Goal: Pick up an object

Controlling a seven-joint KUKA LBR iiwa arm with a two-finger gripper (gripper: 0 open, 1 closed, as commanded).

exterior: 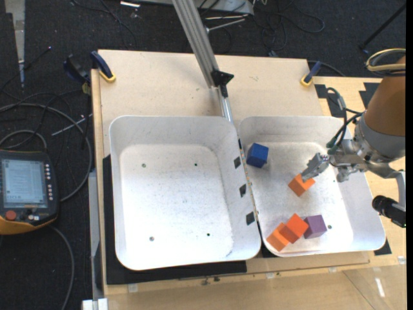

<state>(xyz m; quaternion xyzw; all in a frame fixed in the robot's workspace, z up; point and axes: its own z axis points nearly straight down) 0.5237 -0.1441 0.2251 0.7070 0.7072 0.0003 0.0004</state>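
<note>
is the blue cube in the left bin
No, the blue cube sits in the right bin, near its upper left corner by the divider between the two bins.

In the right bin (361, 234) we see a blue cube (257, 155) near its far left corner, a small orange block (300, 185) at the centre, and two orange blocks (288, 232) touching a purple cube (315, 226) by the near edge.
</note>
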